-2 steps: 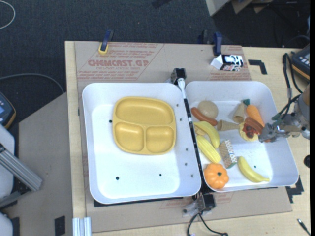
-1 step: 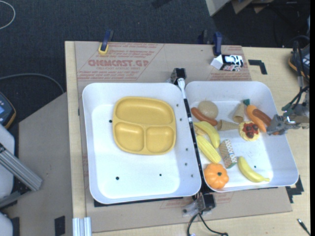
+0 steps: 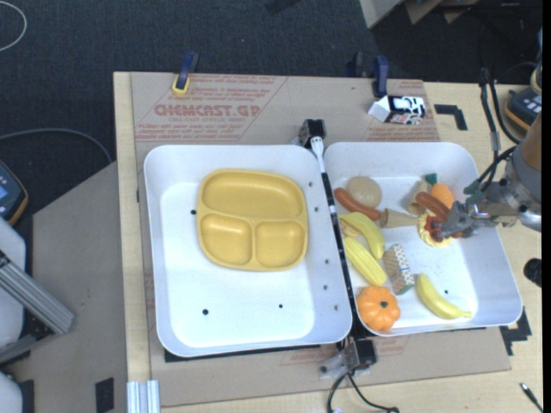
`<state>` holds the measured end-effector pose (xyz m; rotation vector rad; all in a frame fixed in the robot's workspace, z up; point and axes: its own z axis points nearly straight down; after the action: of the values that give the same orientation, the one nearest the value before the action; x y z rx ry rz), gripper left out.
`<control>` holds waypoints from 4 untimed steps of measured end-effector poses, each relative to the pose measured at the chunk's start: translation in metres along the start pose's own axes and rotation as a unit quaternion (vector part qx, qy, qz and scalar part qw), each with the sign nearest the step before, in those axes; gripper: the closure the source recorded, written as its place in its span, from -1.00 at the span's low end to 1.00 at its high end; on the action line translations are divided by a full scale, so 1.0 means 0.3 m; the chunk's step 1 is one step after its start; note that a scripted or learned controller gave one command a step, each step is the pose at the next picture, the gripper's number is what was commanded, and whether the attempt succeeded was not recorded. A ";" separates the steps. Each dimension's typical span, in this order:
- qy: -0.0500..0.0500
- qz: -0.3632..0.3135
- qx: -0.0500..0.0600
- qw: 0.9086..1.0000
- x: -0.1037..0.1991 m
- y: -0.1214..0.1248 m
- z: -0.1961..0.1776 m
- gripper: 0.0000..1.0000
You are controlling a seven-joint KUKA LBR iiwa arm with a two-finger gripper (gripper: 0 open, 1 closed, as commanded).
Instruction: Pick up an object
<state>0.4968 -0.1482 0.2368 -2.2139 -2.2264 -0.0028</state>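
The gripper [image 3: 449, 224], grip state unreadable, sits low beside the red plastic sausage [image 3: 428, 202], and neighbouring toys could spoil a clean pinch.

The pincer [image 3: 448, 224] hides part of the small toy [image 3: 430, 231] beneath it.

The hand [image 3: 449, 224] sits low in the right bin [image 3: 491, 269] among toy food; a yellow tray [image 3: 252, 218] fills the left bin [image 3: 172, 256].
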 end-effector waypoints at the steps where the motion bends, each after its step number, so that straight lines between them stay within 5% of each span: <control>1: 0.000 0.000 0.001 1.000 0.190 -0.025 -0.003 1.00; 2: 0.000 0.002 0.002 1.000 0.274 -0.055 0.009 1.00; 4: -0.001 0.003 0.001 1.000 0.256 -0.064 0.009 1.00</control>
<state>0.4770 -0.0715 0.2341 -2.2207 -2.2194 0.0013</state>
